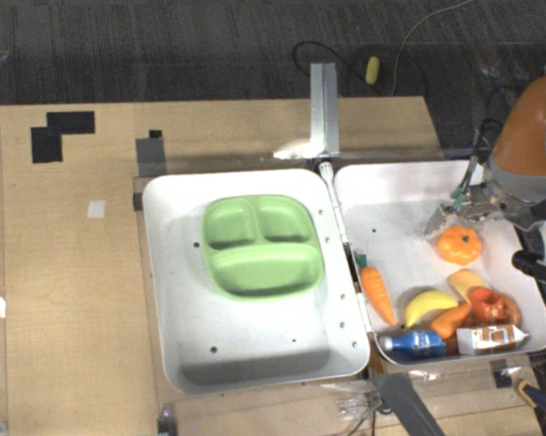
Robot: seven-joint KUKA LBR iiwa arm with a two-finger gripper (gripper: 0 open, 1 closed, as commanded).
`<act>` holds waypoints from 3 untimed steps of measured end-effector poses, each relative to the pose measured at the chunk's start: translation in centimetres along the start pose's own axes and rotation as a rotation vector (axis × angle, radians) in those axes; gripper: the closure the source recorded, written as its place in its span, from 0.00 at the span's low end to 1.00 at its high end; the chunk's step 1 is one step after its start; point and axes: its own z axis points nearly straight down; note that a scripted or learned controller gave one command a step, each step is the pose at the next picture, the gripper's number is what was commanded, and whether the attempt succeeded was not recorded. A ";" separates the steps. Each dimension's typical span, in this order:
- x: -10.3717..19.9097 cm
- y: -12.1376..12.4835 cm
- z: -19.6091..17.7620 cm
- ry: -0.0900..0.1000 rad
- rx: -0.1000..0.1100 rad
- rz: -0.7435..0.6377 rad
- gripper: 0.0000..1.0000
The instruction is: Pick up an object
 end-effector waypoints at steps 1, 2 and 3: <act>0.0 0.3 -1.3 0.000 -0.008 -0.001 1.00; 0.4 4.0 -8.4 0.001 0.001 -0.076 1.00; 0.4 4.0 -8.4 0.001 0.002 -0.076 0.00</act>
